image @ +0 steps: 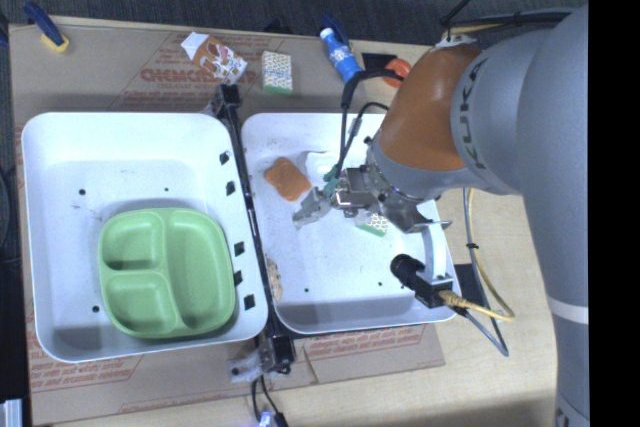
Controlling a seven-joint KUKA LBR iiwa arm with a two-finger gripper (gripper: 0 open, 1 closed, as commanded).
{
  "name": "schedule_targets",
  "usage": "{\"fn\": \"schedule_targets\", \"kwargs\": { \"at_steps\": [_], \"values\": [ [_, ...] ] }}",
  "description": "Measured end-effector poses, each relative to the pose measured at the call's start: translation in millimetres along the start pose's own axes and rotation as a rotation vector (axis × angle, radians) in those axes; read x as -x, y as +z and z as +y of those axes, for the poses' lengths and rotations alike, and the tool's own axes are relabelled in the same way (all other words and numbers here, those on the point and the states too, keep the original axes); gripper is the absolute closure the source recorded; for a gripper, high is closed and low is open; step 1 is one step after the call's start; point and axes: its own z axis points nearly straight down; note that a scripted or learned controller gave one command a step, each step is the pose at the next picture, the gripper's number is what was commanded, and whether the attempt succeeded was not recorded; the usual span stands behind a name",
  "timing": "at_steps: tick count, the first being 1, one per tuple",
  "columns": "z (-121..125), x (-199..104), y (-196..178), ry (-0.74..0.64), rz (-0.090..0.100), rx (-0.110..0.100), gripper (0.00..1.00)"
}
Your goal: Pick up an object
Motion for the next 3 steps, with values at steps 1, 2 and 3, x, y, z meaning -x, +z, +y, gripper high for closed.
{"fn": "schedule_targets", "kwargs": {
  "at_steps": [1, 2, 3],
  "values": [
    [0.0, 0.0, 0.0, 0.000, 0.000, 0.000, 0.00],
    [0.0, 0.0, 0.0, 0.000, 0.000, 0.000, 0.00],
    [0.0, 0.0, 0.0, 0.000, 0.000, 0.000, 0.00]
  ]
}}
